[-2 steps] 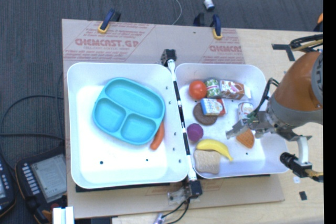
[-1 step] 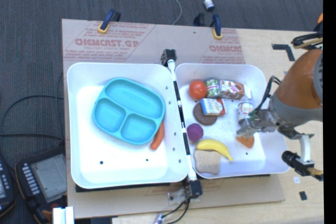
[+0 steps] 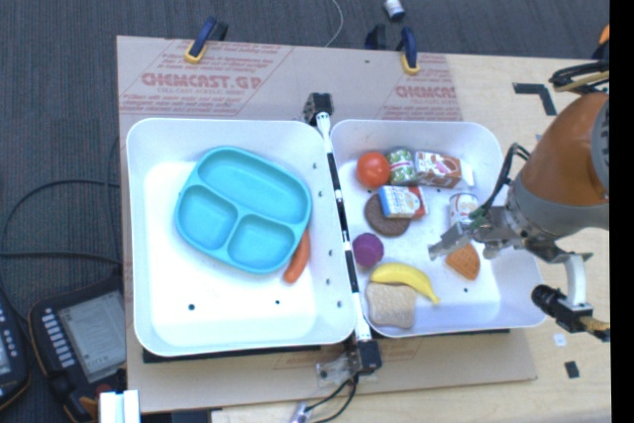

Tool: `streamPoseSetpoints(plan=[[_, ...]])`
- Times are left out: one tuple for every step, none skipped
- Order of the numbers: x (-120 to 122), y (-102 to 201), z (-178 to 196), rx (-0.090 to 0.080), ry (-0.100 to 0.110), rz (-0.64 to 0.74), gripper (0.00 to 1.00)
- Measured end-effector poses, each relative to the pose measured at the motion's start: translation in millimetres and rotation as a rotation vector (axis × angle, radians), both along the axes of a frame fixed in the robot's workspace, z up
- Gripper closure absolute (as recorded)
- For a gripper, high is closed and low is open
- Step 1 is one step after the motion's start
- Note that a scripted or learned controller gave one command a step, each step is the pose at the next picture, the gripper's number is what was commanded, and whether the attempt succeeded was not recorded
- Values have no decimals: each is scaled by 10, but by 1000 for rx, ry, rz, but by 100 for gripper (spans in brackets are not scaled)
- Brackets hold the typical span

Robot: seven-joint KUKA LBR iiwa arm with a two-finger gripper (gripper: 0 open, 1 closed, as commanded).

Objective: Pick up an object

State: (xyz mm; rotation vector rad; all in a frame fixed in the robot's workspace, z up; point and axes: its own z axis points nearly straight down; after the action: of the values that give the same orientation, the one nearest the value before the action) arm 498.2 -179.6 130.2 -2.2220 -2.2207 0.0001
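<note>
The right bin [image 3: 485, 139] holds several toy foods: a red tomato [image 3: 372, 168], a green and red packet [image 3: 426, 167], a blue and white carton [image 3: 400, 202] on a brown disc [image 3: 381, 221], a purple ball [image 3: 368, 249], a banana [image 3: 407, 278], a bread slice [image 3: 391, 306], a small white cup [image 3: 463, 205] and an orange wedge [image 3: 463, 262]. My gripper [image 3: 464, 236] hangs over the bin's right half, just above the orange wedge and below the white cup. No object visibly sits in it.
The left bin [image 3: 149, 213] carries a blue divided plate [image 3: 243, 208] with a carrot [image 3: 297, 261] lying by its right side. A ridge with a black clamp [image 3: 318, 106] separates the bins. The grey and orange arm [image 3: 565, 178] covers the right bin's far right edge.
</note>
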Motion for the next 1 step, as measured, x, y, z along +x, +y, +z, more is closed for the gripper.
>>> streamPoseSetpoints(plan=[[5,4,95,0,-1,1,100]])
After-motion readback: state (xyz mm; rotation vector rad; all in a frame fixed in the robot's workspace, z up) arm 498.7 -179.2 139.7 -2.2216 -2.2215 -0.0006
